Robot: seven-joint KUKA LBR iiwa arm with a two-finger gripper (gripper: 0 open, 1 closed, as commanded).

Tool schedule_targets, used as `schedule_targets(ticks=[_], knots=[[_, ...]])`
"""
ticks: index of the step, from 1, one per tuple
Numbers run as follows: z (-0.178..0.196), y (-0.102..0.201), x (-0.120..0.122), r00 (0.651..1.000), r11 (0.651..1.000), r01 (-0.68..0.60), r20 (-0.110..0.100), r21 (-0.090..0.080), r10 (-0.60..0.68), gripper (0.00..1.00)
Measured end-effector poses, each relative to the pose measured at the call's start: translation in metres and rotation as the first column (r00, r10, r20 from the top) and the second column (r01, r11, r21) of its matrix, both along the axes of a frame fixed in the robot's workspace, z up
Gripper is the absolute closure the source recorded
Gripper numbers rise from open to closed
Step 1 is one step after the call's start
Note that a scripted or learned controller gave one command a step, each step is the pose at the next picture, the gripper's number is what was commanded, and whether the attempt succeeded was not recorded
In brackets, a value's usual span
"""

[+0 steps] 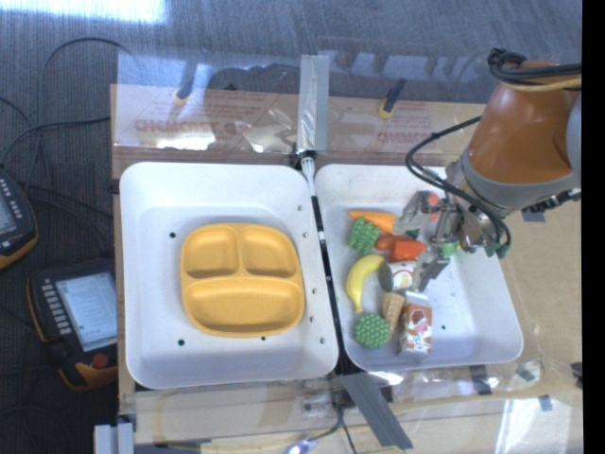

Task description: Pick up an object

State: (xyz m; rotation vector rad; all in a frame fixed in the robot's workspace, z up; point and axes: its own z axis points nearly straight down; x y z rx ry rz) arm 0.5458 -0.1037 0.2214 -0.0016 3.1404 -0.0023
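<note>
- Clearly over right bin (492,343): gripper (437,244), low among the toys, fingers too blurred to tell whether open or gripping anything.
- Just beside gripper, inside right bin: orange carrot (373,221), green broccoli (362,237), red piece (405,249), yellow banana (360,280), small carton (416,329).
- Beside right bin, in left bin (151,348): yellow divided plate (242,278).

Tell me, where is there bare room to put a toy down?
Bare floor rings the yellow three-section plastic plate inside the left white bin. In the right white bin, its right side past the small juice carton is free. Its left and middle are crowded: yellow toy banana, green broccoli, gripper.
</note>
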Motion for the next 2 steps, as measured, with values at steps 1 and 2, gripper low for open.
schedule_targets(ticks=[1, 2], knots=[[-0.131, -0.033, -0.007, 1.000, 1.000, 0.012, 0.014, -0.003, -0.012, 0.00], [-0.131, 0.003, 0.014, 1.000, 1.000, 0.008, 0.014, -0.002, -0.008, 0.00]])
